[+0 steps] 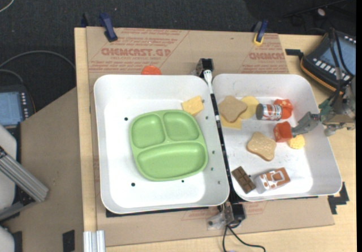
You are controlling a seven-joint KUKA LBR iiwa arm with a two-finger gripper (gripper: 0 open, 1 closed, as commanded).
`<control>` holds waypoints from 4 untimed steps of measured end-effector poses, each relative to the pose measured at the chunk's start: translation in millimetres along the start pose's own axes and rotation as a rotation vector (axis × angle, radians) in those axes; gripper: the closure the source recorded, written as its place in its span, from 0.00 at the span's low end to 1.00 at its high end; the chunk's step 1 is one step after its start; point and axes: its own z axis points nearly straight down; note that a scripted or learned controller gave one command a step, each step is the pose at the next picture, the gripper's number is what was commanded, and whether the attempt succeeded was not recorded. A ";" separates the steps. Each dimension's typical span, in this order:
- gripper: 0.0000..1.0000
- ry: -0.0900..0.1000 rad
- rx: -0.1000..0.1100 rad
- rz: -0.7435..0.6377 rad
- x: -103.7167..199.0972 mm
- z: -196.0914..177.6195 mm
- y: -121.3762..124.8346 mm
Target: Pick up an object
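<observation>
Gripper (pixel 310 122): at right bin (pixel 322 171) right edge, beside red block (pixel 282 131); finger state cannot be told. Approach should be centred on one isolated item.

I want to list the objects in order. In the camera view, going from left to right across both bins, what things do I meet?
Green divided plate → yellow cracker → chocolate bar → toast slice → red block → tool.
</observation>
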 end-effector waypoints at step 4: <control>1.00 -0.005 -0.010 -0.006 85.1 146.4 131.9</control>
